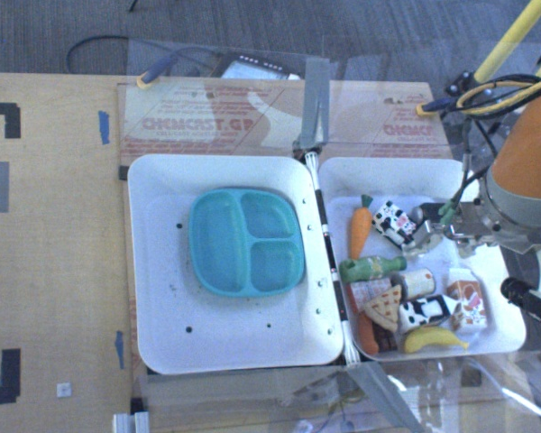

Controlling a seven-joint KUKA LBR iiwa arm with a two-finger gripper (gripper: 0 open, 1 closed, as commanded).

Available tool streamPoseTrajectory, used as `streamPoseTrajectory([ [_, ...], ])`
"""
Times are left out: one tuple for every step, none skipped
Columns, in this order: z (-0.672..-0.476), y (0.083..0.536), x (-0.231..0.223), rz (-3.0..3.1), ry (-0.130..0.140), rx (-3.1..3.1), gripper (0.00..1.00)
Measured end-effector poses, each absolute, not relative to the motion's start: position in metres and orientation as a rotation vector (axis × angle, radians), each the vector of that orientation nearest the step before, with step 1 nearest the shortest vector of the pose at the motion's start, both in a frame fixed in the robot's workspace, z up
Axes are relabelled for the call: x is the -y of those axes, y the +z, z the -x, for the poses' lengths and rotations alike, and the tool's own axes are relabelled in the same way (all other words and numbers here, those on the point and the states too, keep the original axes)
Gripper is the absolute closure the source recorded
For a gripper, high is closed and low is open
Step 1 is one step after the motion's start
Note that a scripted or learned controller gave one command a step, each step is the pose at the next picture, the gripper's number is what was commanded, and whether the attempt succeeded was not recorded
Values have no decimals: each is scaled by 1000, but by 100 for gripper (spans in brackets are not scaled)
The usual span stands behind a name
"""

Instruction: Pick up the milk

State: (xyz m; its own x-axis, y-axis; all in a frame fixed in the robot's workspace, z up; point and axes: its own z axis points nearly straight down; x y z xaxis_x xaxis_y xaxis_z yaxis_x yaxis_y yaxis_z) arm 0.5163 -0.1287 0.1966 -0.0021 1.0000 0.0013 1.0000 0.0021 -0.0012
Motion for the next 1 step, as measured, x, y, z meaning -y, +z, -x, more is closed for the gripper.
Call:
streamPoseTrajectory([
  [-572, 90, 111, 1864, -4, 2533, 0],
])
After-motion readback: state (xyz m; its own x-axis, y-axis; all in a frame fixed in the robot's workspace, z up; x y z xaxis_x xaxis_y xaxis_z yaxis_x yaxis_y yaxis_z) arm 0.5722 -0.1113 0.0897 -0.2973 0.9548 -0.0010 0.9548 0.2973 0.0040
